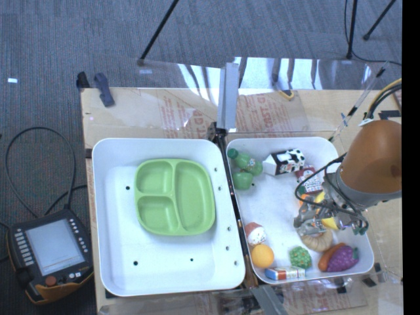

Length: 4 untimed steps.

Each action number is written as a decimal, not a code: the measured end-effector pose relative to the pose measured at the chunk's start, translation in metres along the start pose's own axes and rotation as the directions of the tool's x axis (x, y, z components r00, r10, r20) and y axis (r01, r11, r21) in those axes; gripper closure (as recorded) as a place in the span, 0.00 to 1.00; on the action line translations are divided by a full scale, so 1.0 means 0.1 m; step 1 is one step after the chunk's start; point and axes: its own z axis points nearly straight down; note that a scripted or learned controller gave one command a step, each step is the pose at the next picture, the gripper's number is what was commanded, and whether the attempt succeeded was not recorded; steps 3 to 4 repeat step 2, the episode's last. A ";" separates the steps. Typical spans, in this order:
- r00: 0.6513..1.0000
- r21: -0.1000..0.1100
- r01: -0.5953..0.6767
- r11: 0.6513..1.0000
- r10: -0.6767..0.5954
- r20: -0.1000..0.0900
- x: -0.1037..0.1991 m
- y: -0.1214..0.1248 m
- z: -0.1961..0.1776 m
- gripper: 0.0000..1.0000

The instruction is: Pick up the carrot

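**Claw low in right bin, carrot at lower right corner**

Claw sits low over the right bin, lower right of frame, just above a tan bagel-like piece; can't tell if it's spread or clenched, cables and wrist cover it. Something yellow shows right at the claw. Carrot, orange, lies just below the claw near the bin's lower right corner, touching purple grapes on its right.

Rest of right bin: green broccoli, orange fruit, small red-white item, flat red-blue-white box at bottom edge, green pears or peppers at upper left, cow-pattern milk carton at top.

Left bin holds a green three-compartment plate.

Bench shows red printing under clear film, not readable. Teach pendant on floor at lower left of frame.
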 end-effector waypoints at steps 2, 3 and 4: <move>0.999 0.001 -0.043 0.999 0.043 0.004 0.04 0.12 -1.66 1.00; 0.999 0.001 -0.043 0.999 0.043 0.004 0.04 0.12 -1.66 1.00; 0.999 0.001 -0.043 0.999 0.043 0.004 0.04 0.12 -1.66 1.00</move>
